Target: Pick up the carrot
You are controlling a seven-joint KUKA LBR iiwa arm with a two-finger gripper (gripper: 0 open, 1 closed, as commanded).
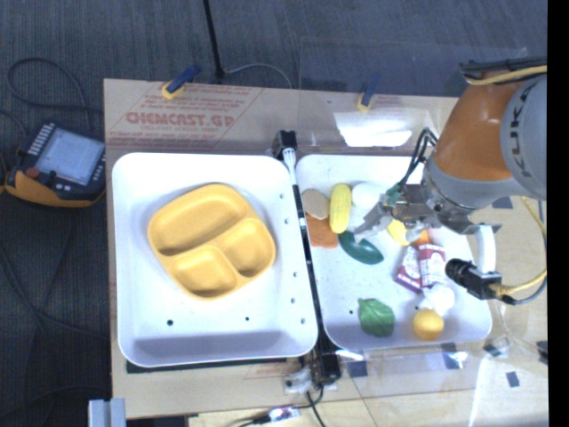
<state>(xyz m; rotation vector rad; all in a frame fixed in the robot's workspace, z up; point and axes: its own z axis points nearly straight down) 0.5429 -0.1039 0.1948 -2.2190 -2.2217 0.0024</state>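
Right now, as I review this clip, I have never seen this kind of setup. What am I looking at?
One camera looks down at a slant on a bench holding two white bins. The grey and orange shape at right is a robot arm; its pincer sits low in the right bin, over toy food: a yellow corn cob, a dark green vegetable, an orange piece by the wall, a green pepper, a lemon. The left bin holds a yellow divided tray. I cannot tell whether anything is gripped.

Divided tray point(212, 238) in left bin point(133, 327)
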